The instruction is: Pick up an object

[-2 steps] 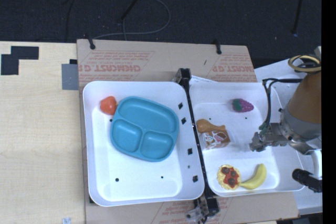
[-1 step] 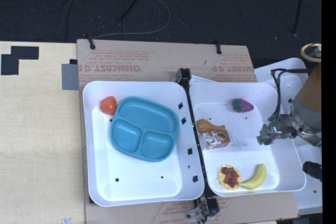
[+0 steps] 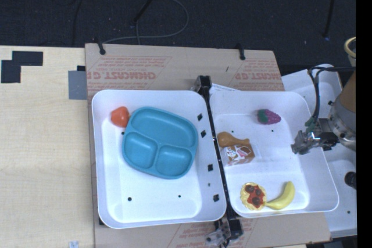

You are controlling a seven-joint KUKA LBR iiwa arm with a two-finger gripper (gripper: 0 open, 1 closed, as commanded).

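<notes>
The gripper [image 3: 300,145] is seen at the right edge of the right bin [image 3: 317,191], carried by the grey arm [image 3: 343,122] that enters from the right; whether it is released or clenched cannot be told, and no object is seen within it. All objects lie to the left of the gripper as viewed. Nearest to it, up and to the left, a small purple toy [image 3: 268,117] rests on the floor of the right bin. Further to the left, at about the level of the gripper, a brown toy resembling a chicken leg [image 3: 231,139] is placed just beside a small printed packet [image 3: 239,154], the two appearing to touch. Below the gripper and to its left, a yellow banana [image 3: 282,197] lies near the front wall of the same bin, with a round yellow-and-red toy [image 3: 253,195] just beside it. Well apart from the gripper, across the divider between the bins, the left bin [image 3: 145,212] holds a blue compartment plate [image 3: 158,142], and an orange-red round toy [image 3: 120,117] sits just beside the upper left corner of that plate. Both bins stand on a cardboard sheet [image 3: 174,69] laid on the bench [image 3: 40,154].
</notes>
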